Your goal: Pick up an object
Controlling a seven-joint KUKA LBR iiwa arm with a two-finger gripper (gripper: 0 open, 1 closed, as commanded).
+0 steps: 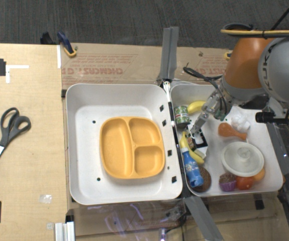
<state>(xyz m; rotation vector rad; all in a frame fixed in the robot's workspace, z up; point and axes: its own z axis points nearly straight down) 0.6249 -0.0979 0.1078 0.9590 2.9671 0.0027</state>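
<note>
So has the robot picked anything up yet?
Not yet, as far as the view shows. The gripper is down in the right bin, low over the yellow banana and the blue bottle, but nothing is visibly lifted. The toys lie in that bin, and the orange tray in the left bin has nothing on it. Grabbing and lifting are left.

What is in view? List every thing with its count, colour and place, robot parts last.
bins: 2, white, side by side on the bench
divided plate: 1, yellow, in the left bin
can: 1, green, right bin, top left
bananas: 2, yellow, right bin, left side
bottle: 1, blue, right bin, left edge
bowl: 1, white, right bin
scissors: 1, black, on the bench at left
arm: 1, grey with orange band, from the right
end effector: 1, black, low over the right bin
</note>
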